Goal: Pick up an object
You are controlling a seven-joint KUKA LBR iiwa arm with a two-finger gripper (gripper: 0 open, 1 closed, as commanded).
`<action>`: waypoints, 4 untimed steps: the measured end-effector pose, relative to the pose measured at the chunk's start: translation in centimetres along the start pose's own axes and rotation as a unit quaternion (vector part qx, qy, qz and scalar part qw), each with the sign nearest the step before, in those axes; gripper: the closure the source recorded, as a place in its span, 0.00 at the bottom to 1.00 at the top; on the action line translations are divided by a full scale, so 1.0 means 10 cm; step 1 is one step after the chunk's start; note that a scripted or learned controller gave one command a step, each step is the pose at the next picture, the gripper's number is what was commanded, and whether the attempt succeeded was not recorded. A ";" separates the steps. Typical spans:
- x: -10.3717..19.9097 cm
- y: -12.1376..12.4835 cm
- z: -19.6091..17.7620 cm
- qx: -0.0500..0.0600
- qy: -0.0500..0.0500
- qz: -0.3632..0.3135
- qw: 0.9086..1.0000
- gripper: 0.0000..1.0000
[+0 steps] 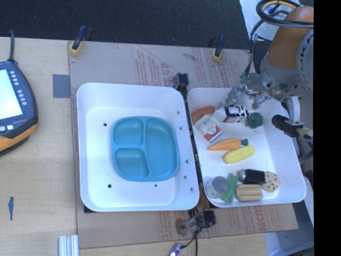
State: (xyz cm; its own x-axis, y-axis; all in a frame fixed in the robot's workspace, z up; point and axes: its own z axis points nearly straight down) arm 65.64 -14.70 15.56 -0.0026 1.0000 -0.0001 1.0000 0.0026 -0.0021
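The right bin (287, 159) holds several small toy objects: an orange carrot (226, 144), a yellow corn cob (239, 154), a small carton (208, 128), a black and white piece (235, 111), a dark green lump (254, 120), a sausage (203, 112), a cookie (270, 181), a bread roll (249, 193), a green stick (230, 188) and a grey can (216, 186). My gripper (246, 92) hovers over the bin's far part, just above the black and white piece. Nothing is visible between its fingers.
The left bin (96, 143) bears a blue divided plate (145, 148). A teach pendant (15, 103) lies on the bench at the far left. Clamps (79, 39) hold the cardboard underlay at its back edge. A black clip (182, 80) sits between the bins.
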 end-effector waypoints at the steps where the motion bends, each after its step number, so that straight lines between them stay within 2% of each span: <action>1: 0.46 -0.95 0.65 0.002 0.000 -0.001 1.000 0.00; 2: 0.41 -0.06 0.65 0.017 0.004 0.003 1.000 0.00; 4: 0.46 -0.06 0.65 0.015 -0.001 0.004 1.000 0.00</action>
State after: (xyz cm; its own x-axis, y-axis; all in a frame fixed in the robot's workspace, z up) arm 65.02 -10.06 9.07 0.0061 1.0000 -0.0016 0.9994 -0.0062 -0.0330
